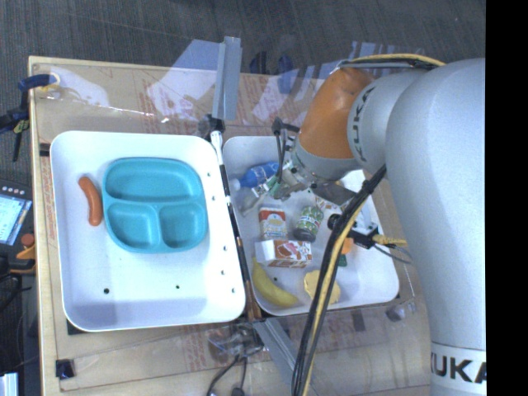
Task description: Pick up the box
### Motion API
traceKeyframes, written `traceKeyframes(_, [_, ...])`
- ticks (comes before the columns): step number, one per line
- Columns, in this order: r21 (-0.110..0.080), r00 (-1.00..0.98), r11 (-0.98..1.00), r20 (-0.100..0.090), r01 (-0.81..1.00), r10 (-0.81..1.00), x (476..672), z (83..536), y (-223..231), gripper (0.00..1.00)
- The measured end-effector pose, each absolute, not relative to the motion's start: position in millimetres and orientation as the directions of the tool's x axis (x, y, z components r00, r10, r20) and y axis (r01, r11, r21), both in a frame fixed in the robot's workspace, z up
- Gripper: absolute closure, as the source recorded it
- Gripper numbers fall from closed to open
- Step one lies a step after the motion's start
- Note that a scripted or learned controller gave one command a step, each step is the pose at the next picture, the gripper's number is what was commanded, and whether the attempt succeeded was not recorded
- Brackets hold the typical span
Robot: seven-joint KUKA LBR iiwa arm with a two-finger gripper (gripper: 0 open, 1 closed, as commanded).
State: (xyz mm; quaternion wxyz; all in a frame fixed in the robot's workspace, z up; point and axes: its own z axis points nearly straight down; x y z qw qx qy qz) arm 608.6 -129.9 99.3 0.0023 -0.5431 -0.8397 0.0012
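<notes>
- The box (pixel 285 252) lies in the right bin (pixel 373 291), toward its near edge, flat on one broad face with its long side running roughly left to right. It is a small carton, white with red and brown printing.
- A banana (pixel 272 287) lies just beside it on the near side, and a small pouch or carton (pixel 272 221) with a red label stands just above it. A dark can (pixel 309 219) sits near its upper right corner. A yellow item (pixel 320 285) rests near its lower right.
- I judge it light and fairly stiff: thin card that will hold shape under a modest squeeze but dent if clamped hard. The printed surface looks smooth, so it may slip under a loose grip.
- I would take it across its short width, fingers on the two long edges, near the middle so it does not swing. The neighbours crowd those edges, so the clearance looks tight on the banana side.
- The hand (pixel 285 181) hangs over the far part of the right bin, near a blue-capped bottle (pixel 254 174), apart from the box. The orange wrist band and grey arm hide most of it; I cannot tell whether it is wide or narrow, and I see nothing held.
- The left bin (pixel 74 295) holds a teal divided tray (pixel 154 203) and a sausage-like item (pixel 91 200), well apart from my target.
</notes>
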Motion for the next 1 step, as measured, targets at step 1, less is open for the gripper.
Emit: traceKeyframes(1, [-0.004,-0.454,0.454,0.003,0.891,0.891,597.2,90.6,-127.2,0.0])
